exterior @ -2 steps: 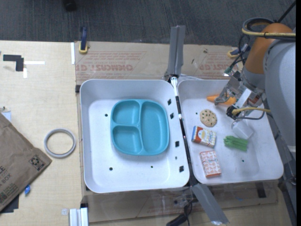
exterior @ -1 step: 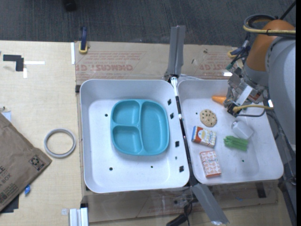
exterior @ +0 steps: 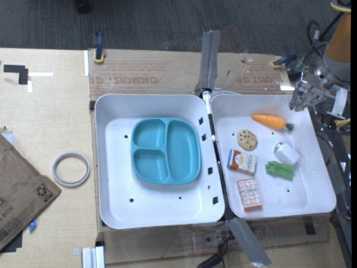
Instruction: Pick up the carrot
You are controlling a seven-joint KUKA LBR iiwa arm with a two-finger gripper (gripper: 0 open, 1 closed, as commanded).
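Robotics lab test station: two white bins (exterior: 106,166) stood side by side on a cardboard-covered bench (exterior: 167,71) held by blue clamps (exterior: 99,46), with a tape roll (exterior: 71,168) at left, toy food at right and dark carpet (exterior: 167,10) beyond.

Single fixed camera, mounted above the surface (exterior: 44,121), looking down at a slant. Field of view: both white bins side by side (left bin (exterior: 106,166), right bin (exterior: 312,200)), dark floor (exterior: 167,10) along the top edge. Moderate distance; arm (exterior: 339,43) enters from the right.
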